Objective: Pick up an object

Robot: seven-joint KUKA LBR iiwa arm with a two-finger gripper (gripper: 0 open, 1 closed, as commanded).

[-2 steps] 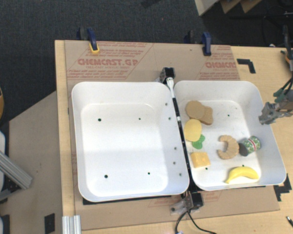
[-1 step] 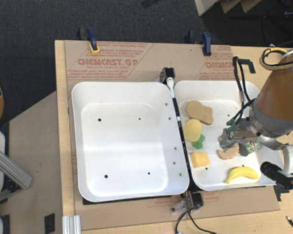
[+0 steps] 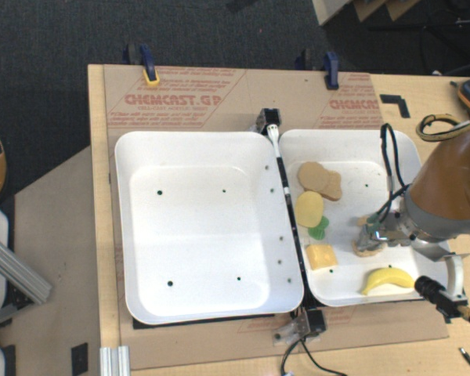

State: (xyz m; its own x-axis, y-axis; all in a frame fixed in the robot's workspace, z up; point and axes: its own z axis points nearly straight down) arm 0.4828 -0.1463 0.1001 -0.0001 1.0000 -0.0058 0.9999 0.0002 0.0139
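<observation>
Five loose things lie in the right bin [image 3: 352, 143], all on its floor and none lifted. One tan, peanut-shaped piece [image 3: 319, 179] sits farthest back, toward the left side of that bin. One pale yellow oval piece [image 3: 310, 207] lies just nearer than it, touching or almost touching, and one small green piece [image 3: 320, 228] peeks out at the oval's near right edge. One pale yellow wedge [image 3: 321, 256] lies nearer still, close to the divider between the bins. One yellow banana [image 3: 388, 280] rests by the near rim, to the right of the wedge and apart from it. One gripper [image 3: 367, 240] is down inside the right bin, between the oval piece and the banana, on bare floor with nothing visibly between its fingers; I cannot tell whether it is released or clenched. One grey arm with its orange band [image 3: 448, 185] reaches in from the right over the bin's right rim. One left bin [image 3: 133, 151] stands beside the right one, and both of the two bins rest on one brown worktop [image 3: 180, 96] with two blue clamps [image 3: 148, 63] on its far edge.
</observation>
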